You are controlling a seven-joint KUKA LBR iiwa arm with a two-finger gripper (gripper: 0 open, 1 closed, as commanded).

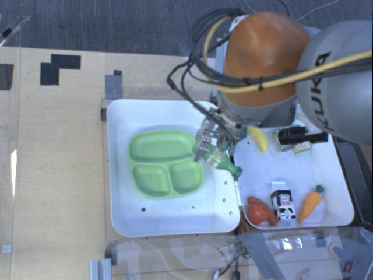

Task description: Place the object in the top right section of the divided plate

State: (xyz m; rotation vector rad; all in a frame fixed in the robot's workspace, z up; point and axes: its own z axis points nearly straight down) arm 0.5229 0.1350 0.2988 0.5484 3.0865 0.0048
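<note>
The green divided plate (165,163) lies in the left bin (175,220); it has one long section at the top and two smaller ones below. My gripper (210,149) hangs over the plate's right edge, beside the long top section. It is shut on a small green bottle (224,163). The bottle tilts down to the right, and its cap end reaches over the wall between the two bins. The arm's orange band and grey body cover the upper part of the right bin.
The right bin (341,214) holds a yellow banana (257,137), a carrot (310,204), a red vegetable (259,212), a small black-and-white carton (282,203) and a black item (300,136) near the arm. Black cables loop above the gripper.
</note>
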